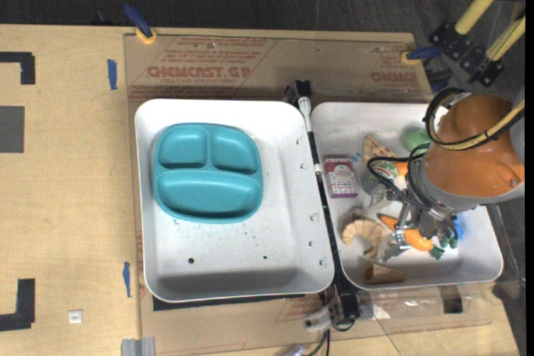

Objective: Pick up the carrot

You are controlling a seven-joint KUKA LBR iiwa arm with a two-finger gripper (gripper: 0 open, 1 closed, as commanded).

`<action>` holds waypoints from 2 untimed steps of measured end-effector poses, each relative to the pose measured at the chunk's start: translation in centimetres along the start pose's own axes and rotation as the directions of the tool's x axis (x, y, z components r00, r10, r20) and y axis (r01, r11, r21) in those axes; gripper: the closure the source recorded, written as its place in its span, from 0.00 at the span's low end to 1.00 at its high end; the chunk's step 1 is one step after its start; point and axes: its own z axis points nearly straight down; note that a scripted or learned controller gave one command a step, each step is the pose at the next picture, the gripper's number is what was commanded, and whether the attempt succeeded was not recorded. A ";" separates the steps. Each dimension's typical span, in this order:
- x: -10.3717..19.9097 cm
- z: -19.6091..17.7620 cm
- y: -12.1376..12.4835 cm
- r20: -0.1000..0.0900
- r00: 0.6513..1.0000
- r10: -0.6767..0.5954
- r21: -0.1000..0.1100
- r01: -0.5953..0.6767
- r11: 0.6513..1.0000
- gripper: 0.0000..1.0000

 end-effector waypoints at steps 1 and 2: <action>0.4 1.0 0.2 -0.005 1.000 -0.015 0.001 0.015 1.000 0.00; 0.1 -0.1 0.3 0.004 1.000 -0.017 0.001 0.017 1.000 1.00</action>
